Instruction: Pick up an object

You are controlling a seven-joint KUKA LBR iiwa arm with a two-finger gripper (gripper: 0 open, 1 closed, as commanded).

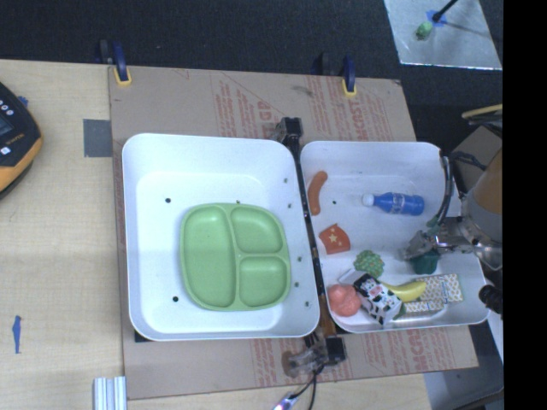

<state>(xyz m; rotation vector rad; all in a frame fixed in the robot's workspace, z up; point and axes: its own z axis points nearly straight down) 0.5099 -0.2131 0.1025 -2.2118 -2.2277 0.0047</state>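
The right bin (376, 156) holds several small items. An orange sausage (316, 191) lies near its left wall and a blue bottle (395, 202) rests on its side mid-bin. Further forward are a red wedge (335, 239), a green leafy piece (369, 260), a pink ball (344, 300), a black-and-white cow toy (376, 300), a yellow banana (408, 290) and a checkered wafer (442, 289). My gripper (425, 246) reaches in over the bin's right side, directly above a small dark green object (425, 264) that it partly hides.
The left bin (154, 165) carries a light green divided plate (233, 256). Both bins sit on a cardboard sheet (214, 101) clamped to the bench. A yellow and black device (13, 139) lies at the far left edge.
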